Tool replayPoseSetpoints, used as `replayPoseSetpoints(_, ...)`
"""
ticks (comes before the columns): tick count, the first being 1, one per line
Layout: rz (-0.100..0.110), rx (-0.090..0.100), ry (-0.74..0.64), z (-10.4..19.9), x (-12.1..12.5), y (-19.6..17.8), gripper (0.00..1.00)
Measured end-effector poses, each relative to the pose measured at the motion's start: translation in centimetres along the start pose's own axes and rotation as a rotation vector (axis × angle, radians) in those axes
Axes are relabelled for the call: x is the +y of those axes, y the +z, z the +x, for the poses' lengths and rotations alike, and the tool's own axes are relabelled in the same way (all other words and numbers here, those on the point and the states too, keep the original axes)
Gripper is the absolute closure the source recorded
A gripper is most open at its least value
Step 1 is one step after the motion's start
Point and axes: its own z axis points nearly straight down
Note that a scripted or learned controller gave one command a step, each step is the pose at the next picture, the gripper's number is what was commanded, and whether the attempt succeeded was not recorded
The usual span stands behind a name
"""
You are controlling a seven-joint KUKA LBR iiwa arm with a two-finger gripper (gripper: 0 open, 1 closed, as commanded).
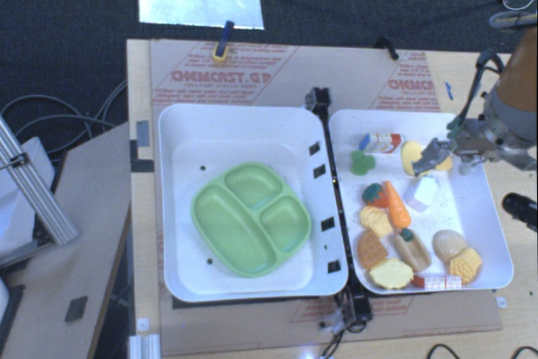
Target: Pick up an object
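Camera view puts the gripper just right of the yellow toy fruit, touching it. Whether it grips anything, I cannot tell.

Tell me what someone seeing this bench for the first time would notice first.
Most likely the green divided tray, lying alone in the left bin. Next, the cluster of toy food in the right bin, where an orange carrot stands out near the middle. The gripper hangs over that bin's upper part, beside a yellow piece.
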Motion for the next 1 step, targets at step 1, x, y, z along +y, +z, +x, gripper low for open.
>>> replayPoseSetpoints(1, -0.011, -0.002, -0.002, 0.02, 0.21, -0.55, 0.00)
